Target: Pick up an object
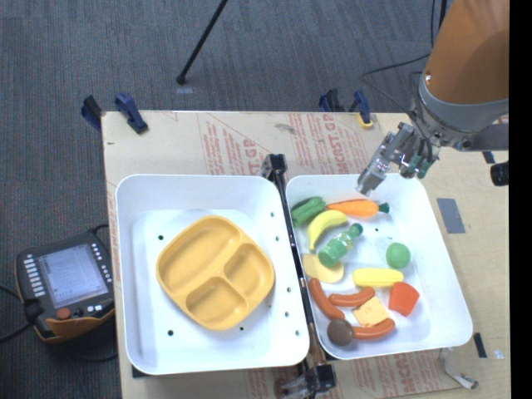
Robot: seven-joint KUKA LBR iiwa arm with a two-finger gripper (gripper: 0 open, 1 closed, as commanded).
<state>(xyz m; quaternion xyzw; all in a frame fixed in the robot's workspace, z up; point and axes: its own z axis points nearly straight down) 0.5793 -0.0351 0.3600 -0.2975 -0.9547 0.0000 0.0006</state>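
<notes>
Orange & smooth, the carrot (356, 208) was seen lying flat just below the gripper (376, 173), near but apart from it, green stub end pointing right. The gripper was held over the back rim of the right bin (445, 248); nothing was seen betw. its fingers, and how far they were parted couldn't be told at this res.

Further below & slightly left of the gripper, a curved yellow banana (324, 225) and a green cucumber (307, 209) were found side by side, w/ a green plastic bottle (341, 245) tilted beside the banana. Below & right of the gripper, a round green ball-shaped fruit (398, 255) was noted, then a yellow corn-like piece (377, 277), an orange-red blocky piece (403, 298) and a pale yellow wedge (371, 312). Two glossy sausages (353, 298) and a brown round item (339, 332) were placed at the bin's near end, well apart from the gripper.

Far left of the gripper, a yellow plastic 3-compartment plate (215, 270) was seen in the left bin (133, 248). Both bins looked smooth, white, shallow, w/ rounded corners.
</notes>
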